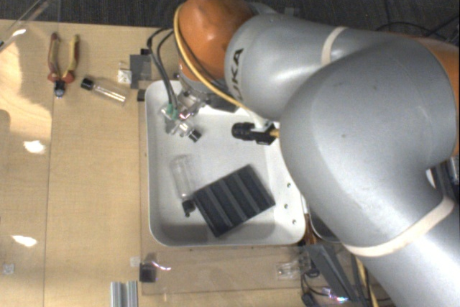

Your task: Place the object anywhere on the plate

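Note:
In the white bin (162, 223), a black ribbed plate (233, 199) lies at a slant in the near half. A clear plastic tube (181, 175) lies just left of it, close to the plate's left corner. My gripper (181, 126) hangs over the bin's far left part, above and apart from the tube, pointing down. Nothing shows in its grasp. The grey arm with its orange band (208, 29) covers the right side of the bin and everything beyond.
Left of the bin, on the wooden bench, lie red-handled pliers (62, 58), a small clear vial with a black cap (104, 90) and a grey block (140, 67) at the bin's far corner. Clear brackets (147, 269) sit by the near edge.

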You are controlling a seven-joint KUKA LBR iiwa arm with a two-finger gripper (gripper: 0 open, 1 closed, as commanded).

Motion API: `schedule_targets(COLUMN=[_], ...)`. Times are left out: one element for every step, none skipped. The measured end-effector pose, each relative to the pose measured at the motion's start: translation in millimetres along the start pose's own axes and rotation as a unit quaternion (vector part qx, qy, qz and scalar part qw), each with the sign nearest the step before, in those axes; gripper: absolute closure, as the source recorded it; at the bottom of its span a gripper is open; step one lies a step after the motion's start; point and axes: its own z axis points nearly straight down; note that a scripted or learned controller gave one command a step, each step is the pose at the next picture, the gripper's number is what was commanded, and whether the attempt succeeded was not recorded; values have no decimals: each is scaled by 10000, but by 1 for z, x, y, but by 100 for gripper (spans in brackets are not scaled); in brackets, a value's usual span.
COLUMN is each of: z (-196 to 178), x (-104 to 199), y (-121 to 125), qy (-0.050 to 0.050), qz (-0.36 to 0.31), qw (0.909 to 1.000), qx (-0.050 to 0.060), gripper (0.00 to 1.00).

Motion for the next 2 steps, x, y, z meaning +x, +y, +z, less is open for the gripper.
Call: schedule_targets(z=[-49, -190], x=[8, 20], y=[2, 3], qy=[-36, -51], qz=[-1947, -2554], qw=[9808, 9668], qx=[-71, -79], gripper=[100, 100])
